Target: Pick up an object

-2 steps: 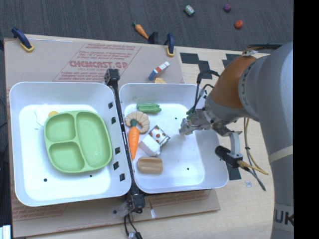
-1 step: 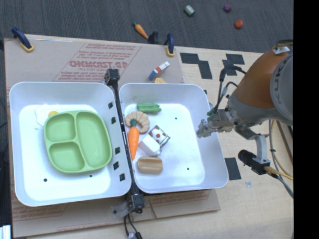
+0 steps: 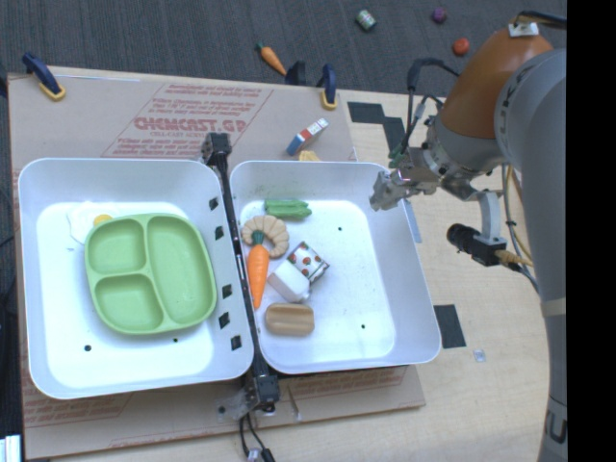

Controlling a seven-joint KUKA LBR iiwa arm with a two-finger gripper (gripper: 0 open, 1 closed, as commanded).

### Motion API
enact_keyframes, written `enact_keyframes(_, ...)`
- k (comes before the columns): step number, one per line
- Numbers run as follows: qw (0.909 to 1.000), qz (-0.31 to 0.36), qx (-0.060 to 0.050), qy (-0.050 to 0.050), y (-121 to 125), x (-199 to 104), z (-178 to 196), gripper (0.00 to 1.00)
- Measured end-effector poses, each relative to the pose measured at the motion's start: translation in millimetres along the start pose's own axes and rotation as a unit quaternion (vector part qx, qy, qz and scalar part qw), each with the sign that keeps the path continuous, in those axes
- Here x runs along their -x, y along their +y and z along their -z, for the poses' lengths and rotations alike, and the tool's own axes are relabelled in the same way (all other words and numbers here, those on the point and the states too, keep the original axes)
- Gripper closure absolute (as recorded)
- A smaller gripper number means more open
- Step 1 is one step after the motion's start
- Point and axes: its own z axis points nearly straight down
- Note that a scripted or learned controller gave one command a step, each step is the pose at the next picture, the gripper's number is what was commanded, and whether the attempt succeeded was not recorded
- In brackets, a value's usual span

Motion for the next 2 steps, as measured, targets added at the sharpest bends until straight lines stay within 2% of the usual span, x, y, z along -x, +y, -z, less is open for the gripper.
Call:
enact_keyframes(1, 1.0, 0.001, -0.002, 0.001, -46.2, -70.6, -2.8, 1.0)
enact_keyframes(2, 1.0, -0.001, -0.001, 0.0, -27.8, -44.6, -10.3, 1.0)
